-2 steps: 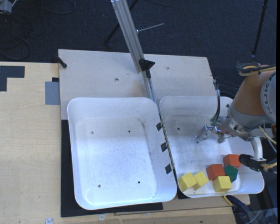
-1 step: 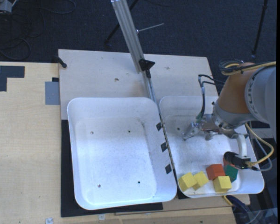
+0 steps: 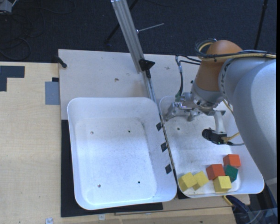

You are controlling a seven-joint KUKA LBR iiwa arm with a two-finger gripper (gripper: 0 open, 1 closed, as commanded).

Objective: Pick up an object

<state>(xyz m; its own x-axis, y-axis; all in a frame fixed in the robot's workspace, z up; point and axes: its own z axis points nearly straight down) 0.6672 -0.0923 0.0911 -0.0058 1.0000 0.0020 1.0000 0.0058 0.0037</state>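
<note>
**Arm over right bin, blocks bunched at near end**

Grey KUKA arm w/ orange band (image 3: 213, 66) reaches in from the right, wrist over the far part of the shallow white right-hand bin (image 3: 189, 146). Two-finger metal gripper (image 3: 179, 110) sits near that bin's far-left corner, close to the divider btwn the bins. Can't tell if it's open or closed; nothing visible in it. A black cable connector (image 3: 213, 136) hangs just beside the wrist, over the bin floor.

Task objs are all in the right bin's near end, well apart from the gripper:
- yellow cube-shaped block (image 3: 188, 180), nearest the left wall
- second yellow block (image 3: 200, 178), touching the first
- third yellow block (image 3: 222, 184), by the near rim
- red-orange block (image 3: 215, 171), approx centre of the cluster
- dark green block (image 3: 231, 172), just right of it
- orange-red block (image 3: 232, 161), furthest back, touching or nearly touching the green one

Shallow white left-hand bin (image 3: 84, 125) shows a speckled floor w/ a few small dark dots. A slanted grey aluminium rail (image 3: 129, 34) rises behind the bins, w/ a black bracket (image 3: 145, 65) part-way down.
</note>
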